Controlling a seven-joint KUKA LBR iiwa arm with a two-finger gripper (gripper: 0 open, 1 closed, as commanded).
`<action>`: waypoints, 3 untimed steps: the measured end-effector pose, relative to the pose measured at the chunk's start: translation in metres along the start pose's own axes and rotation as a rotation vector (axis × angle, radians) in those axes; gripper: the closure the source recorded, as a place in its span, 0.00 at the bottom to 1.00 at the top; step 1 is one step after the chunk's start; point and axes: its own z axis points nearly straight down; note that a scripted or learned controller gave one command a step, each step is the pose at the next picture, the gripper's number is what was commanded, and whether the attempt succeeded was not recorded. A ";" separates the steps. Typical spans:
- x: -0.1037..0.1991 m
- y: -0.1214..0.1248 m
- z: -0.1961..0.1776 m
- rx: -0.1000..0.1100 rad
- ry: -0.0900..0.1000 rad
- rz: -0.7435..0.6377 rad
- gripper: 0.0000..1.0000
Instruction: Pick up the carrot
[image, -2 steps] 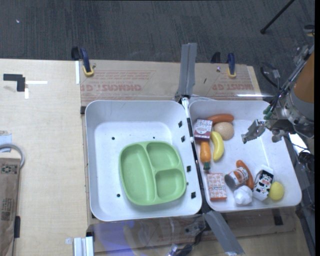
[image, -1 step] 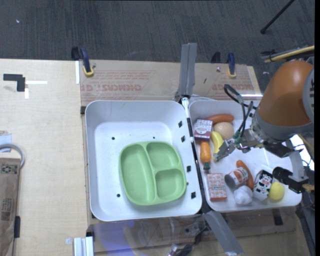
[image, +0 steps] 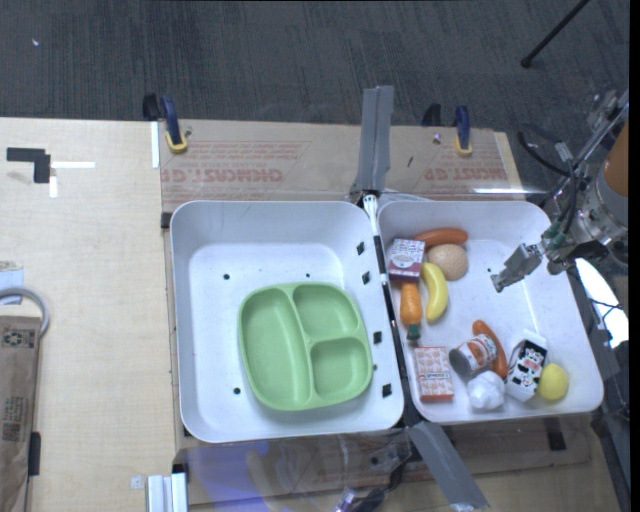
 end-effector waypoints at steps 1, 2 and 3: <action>0.035 0.050 0.061 0.003 0.002 0.034 0.00; 0.008 0.053 0.145 0.002 0.002 -0.118 0.00; 0.022 0.018 0.199 0.002 0.002 -0.152 0.00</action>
